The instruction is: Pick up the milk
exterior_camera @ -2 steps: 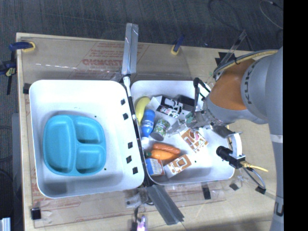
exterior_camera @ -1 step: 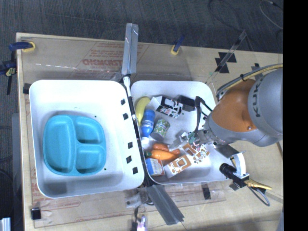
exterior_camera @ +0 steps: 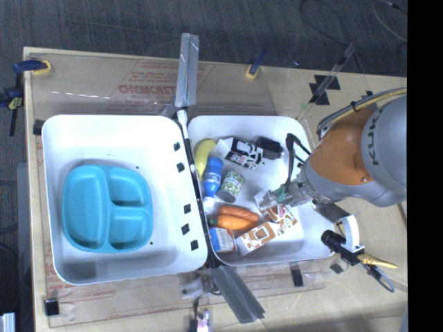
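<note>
The milk looks to be the black-and-white patterned carton (exterior_camera: 243, 152), lying on its side at the back of the right bin (exterior_camera: 294, 126). My gripper (exterior_camera: 278, 198) is low over the right side of that bin, in front and to the right of the carton and apart from it. It hangs just above a brown-and-white carton (exterior_camera: 266, 232). The grey and orange wrist (exterior_camera: 342, 161) hides the bin's right wall.
In the right bin lie a yellow fruit (exterior_camera: 203, 154), a blue bottle (exterior_camera: 212, 175), a green can (exterior_camera: 233, 184), a carrot (exterior_camera: 235, 220) and a small blue box (exterior_camera: 221, 241). A black object (exterior_camera: 270, 146) lies next to the milk. The left bin holds a blue divided plate (exterior_camera: 107, 206).
</note>
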Tool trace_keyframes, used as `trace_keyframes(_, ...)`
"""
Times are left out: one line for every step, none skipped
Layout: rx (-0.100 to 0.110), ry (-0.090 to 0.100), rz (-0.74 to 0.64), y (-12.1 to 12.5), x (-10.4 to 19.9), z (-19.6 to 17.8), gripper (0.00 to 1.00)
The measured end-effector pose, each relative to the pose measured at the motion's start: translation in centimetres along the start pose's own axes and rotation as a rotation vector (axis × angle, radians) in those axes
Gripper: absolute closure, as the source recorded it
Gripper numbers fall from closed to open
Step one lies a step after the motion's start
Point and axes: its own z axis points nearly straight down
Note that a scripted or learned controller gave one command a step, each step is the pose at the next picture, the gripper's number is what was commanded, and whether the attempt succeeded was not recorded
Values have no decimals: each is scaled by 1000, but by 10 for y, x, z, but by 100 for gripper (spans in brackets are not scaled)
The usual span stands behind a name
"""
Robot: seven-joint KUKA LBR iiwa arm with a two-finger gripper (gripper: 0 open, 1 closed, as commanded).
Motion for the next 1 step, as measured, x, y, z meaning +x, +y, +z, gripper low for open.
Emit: trace_keyframes(21, 37, -690, -14, 9, 22, 100)
